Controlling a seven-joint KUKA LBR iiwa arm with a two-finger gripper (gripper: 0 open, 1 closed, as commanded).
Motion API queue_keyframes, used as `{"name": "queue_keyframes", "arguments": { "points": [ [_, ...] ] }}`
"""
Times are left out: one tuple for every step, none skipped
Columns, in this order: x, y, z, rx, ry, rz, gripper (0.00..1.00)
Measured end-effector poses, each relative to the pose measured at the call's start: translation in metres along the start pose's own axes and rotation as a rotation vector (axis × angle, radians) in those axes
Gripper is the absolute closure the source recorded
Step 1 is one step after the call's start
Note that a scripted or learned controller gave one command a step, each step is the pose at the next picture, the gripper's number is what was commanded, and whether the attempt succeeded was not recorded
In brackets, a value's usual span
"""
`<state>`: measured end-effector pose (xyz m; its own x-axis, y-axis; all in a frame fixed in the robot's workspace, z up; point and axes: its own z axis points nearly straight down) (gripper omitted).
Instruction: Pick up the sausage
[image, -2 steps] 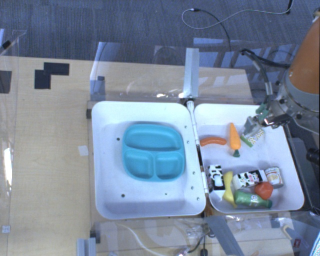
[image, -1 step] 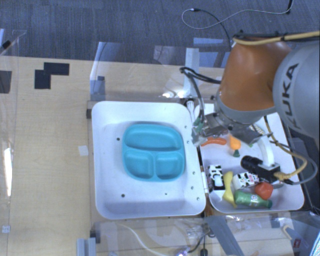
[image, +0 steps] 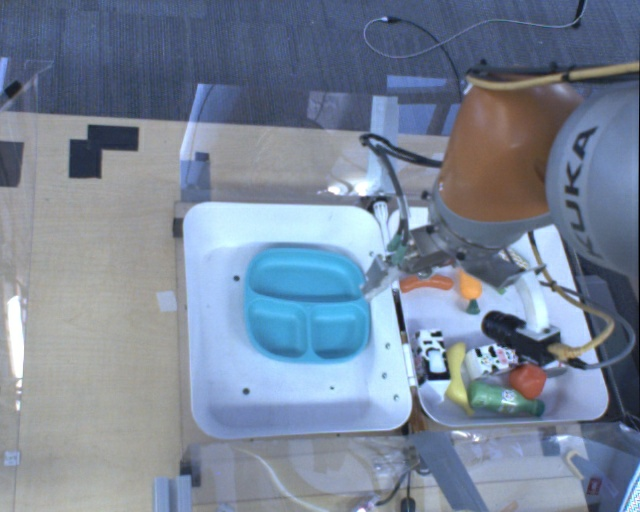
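Near edge of right bin (image: 590, 405): green bottle (image: 505, 398), yellow banana (image: 455, 372) and red tomato (image: 527, 380) are lying bunched together. Left bin (image: 215, 400): blue divided plate (image: 305, 302) is sitting mid-bin. Farther back, sausage (image: 427, 284) is lying at right bin's far left. Gripper (image: 383, 270) is hanging just left of it, over the seam between bins; whether open or closed, cannot tell. Nothing is showing in its grasp.
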<state>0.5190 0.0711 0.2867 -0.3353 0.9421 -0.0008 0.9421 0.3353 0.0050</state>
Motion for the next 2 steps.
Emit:
{"name": "queue_keyframes", "arguments": {
  "points": [
    [0.005, -0.031, -0.138, -0.005, -0.001, 0.017, 0.0],
    [-0.049, -0.05, -0.15, -0.004, -0.002, -0.042, 0.0]
  ]
}}
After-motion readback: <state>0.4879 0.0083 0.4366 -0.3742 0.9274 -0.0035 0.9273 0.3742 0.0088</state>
